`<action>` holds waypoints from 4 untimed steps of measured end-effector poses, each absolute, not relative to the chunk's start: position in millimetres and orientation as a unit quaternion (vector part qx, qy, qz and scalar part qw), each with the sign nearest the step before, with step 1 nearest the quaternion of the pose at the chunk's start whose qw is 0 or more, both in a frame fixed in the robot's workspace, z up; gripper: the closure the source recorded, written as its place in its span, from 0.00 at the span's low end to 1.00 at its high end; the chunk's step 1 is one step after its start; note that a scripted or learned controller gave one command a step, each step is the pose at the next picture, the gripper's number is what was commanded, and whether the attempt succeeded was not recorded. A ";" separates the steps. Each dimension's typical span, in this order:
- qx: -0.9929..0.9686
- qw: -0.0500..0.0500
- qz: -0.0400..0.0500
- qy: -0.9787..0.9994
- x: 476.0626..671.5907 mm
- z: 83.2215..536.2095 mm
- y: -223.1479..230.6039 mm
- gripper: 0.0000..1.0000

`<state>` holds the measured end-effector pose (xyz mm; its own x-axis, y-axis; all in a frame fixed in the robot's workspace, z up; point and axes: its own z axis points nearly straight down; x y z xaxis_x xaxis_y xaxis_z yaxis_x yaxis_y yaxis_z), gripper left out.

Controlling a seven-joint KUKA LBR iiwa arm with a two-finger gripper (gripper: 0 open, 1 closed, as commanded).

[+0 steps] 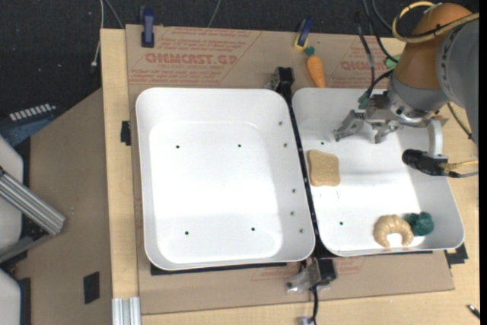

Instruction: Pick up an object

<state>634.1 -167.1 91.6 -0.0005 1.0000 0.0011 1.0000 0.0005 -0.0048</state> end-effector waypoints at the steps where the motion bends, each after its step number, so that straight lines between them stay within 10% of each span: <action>1: -0.707 0.000 0.000 -0.707 634.1 84.6 -166.7 0.00; 2: -0.707 -0.001 -0.001 -0.707 634.9 96.1 -166.6 1.00; 4: -0.707 -0.002 -0.001 -0.707 638.7 196.8 -160.5 1.00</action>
<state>638.7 -160.5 196.8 -0.0001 1.0000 -0.0009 1.0000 0.0001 0.0046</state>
